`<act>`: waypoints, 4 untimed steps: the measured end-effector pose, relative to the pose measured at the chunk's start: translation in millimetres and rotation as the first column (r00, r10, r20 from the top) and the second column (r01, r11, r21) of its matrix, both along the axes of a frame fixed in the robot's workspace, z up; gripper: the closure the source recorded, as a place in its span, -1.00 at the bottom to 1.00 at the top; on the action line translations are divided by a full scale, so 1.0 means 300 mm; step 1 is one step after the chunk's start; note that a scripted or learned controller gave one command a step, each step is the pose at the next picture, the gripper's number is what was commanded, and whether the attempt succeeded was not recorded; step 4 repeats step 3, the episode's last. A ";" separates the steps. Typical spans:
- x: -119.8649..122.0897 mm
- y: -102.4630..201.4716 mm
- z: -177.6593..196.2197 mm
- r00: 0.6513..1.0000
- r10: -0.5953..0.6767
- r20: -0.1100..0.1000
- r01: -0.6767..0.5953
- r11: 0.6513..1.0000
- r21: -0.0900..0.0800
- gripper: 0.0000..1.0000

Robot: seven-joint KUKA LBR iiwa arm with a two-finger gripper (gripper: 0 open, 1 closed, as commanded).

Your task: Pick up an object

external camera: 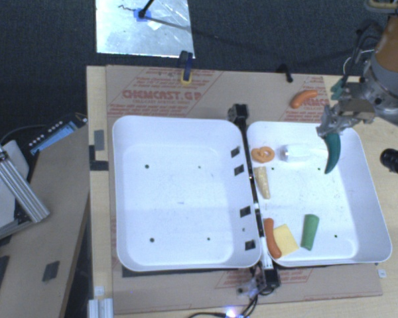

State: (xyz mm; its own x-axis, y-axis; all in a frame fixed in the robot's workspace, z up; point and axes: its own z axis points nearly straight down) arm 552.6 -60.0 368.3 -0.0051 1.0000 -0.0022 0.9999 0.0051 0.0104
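The two-finger gripper [333, 128] hung over the right white bin's [375, 211] far edge, pinching the top of a curved teal-green pepper-shaped toy [332, 152]. The toy dangled straight below the fingers, its long axis near vertical, tip above the bin floor.

Both bins [179, 257] smooth glossy white plastic, sitting on matt brown cardboard [159, 91]. Foil-like shiny crinkled sheet [142, 18] lies on dark rough carpet [40, 45]. Green pepper [332, 152] looks glossy plastic.
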 end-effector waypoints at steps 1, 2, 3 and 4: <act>-0.158 0.251 -0.282 1.000 0.002 -0.013 -0.002 1.000 0.004 1.00; -0.159 0.463 -0.626 1.000 0.003 -0.013 -0.002 1.000 0.004 1.00; -0.135 0.704 -0.196 1.000 0.005 0.000 -0.005 1.000 0.006 1.00; -0.135 0.704 -0.196 1.000 0.005 0.000 -0.005 1.000 0.006 1.00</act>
